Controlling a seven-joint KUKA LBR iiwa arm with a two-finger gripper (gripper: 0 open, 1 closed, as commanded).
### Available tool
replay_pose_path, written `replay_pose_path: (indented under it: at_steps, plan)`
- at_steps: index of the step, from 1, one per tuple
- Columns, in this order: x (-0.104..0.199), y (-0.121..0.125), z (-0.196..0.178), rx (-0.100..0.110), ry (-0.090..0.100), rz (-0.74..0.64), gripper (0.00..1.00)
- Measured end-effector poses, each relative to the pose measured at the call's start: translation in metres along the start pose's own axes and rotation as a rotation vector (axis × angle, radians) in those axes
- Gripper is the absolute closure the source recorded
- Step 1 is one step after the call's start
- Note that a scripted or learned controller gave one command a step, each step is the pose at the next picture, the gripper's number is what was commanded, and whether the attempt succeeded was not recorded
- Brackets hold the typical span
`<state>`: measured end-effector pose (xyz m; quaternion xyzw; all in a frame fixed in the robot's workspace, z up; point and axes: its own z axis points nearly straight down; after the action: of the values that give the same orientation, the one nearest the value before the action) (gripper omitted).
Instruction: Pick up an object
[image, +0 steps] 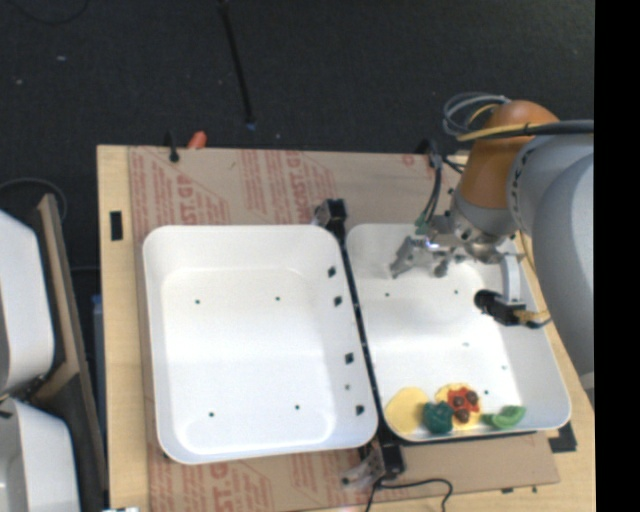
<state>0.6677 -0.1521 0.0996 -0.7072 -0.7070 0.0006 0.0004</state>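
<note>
One fixed overhead camera, slanted down over both bins (250, 330).

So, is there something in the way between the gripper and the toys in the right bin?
Nothing visible is. The gripper is over the far part of the right bin. The toys lie at its near edge: a yellow piece, a teal one, a red one, a green one. Bare white floor lies between.
</note>
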Motion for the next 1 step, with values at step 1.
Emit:
replay_pose_path:
  at_steps: [1]
  plan:
    - [-0.0007, 0.0008, -0.0124, -0.004, -0.001, 0.0, 1.0]
